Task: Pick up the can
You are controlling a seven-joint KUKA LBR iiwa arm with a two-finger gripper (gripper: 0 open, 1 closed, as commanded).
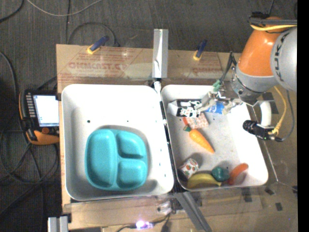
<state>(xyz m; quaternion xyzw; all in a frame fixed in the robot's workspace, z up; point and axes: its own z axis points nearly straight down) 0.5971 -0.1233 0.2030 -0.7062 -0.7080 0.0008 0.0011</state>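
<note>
1. The can (pixel 189 167) lies in the right bin (pixel 251 144), in its lower left part, close to the near wall. It is small, white with red marks, and it is tilted on its side.
2. The pincer (pixel 212 100) is in the upper part of the same bin, well apart from the can, under the grey and orange arm (pixel 263 57). Whether it is released or clenched, I cannot tell, because the tip is mixed with the things below it.
3. Just beside the pincer there is a blue packet (pixel 216 108) and a black and white object (pixel 186 111); a small reddish box (pixel 199 122) lies a little lower.
4. Between the pincer and the can lies a carrot (pixel 201 140), placed diagonally in the middle of the bin.
5. Next to the can, on its right, a banana (pixel 203 180) lies along the near wall, then a dark green object (pixel 221 173) and an orange-red object (pixel 237 172).
6. The left bin (pixel 72 110) holds a turquoise divided plate (pixel 116 158).
7. Both bins stand on the worktop (pixel 111 64).
</note>
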